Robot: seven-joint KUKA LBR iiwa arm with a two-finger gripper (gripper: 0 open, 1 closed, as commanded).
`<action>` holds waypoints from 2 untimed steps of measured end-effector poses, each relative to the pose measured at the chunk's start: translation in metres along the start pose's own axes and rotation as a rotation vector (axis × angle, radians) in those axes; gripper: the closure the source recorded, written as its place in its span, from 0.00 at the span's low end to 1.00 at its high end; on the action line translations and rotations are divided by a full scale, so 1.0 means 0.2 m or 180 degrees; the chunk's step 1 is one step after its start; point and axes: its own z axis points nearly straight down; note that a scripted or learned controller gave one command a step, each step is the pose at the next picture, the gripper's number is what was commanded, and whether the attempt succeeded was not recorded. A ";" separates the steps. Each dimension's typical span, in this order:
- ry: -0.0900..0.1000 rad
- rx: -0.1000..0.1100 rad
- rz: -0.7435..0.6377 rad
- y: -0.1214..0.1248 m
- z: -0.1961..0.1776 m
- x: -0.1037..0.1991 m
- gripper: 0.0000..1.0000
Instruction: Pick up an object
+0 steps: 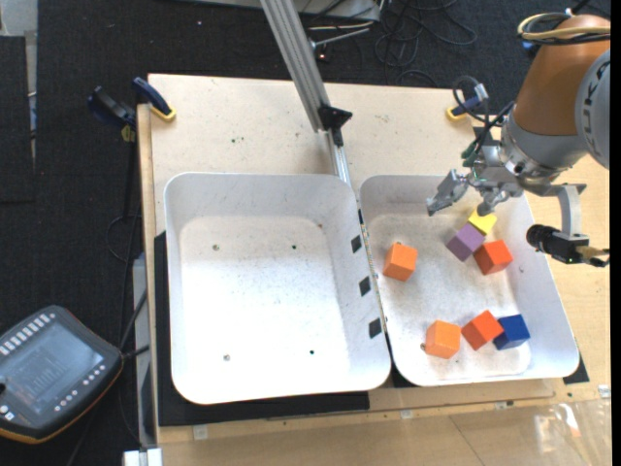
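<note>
Seven blocks lie loose in the right bin (553, 352); the gripper (473, 199), fingers spread and holding nothing, hovers over the yellow block (482, 224), seemingly lining up a grasp.

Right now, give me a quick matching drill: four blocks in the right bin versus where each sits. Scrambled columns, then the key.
Things:
1. yellow block
2. blue block
3. purple block
4. lone orange block

Places:
A. near the bin's left wall, apart from the other blocks
B. directly below the gripper, at the top of the cluster
C. near the bin's front right corner, beside a red-orange block
D. between the yellow block and another red-orange block

Pairs: 1-B, 2-C, 3-D, 4-A
</note>
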 end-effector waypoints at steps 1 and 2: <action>-0.0001 0.0000 0.0000 0.00 0.00 0.00 0.00; 0.0000 0.0011 0.0007 -0.01 0.22 0.01 0.00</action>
